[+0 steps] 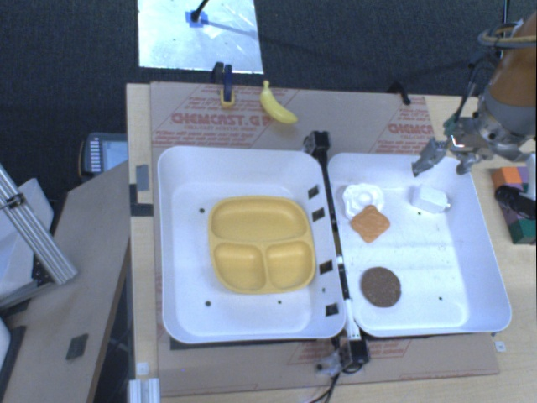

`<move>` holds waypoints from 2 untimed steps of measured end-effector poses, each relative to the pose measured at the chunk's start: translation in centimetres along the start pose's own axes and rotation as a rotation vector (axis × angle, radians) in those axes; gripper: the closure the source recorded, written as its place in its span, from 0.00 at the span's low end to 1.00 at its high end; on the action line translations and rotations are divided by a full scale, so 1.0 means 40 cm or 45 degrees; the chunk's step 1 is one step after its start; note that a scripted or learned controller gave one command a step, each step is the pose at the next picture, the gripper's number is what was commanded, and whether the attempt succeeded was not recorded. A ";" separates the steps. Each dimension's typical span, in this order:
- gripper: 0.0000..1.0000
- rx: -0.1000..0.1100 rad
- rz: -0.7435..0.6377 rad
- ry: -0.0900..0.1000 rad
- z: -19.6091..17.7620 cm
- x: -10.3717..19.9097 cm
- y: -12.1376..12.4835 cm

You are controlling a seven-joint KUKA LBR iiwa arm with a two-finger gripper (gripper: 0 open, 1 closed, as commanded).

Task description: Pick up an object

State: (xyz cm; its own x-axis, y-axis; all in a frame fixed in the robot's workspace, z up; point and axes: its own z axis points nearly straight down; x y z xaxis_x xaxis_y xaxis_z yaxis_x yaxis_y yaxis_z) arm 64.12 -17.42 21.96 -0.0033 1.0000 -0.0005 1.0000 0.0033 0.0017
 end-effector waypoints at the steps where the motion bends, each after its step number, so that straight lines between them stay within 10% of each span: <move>1: 0.00 0.003 -0.003 0.001 0.108 0.014 0.008; 2: 0.00 0.005 -0.003 0.001 0.256 0.034 0.009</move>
State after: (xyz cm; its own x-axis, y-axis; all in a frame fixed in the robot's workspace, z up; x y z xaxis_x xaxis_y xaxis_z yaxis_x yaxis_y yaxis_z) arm 64.51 -16.05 11.70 -0.0057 1.0000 0.0006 1.0000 0.0057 -0.0021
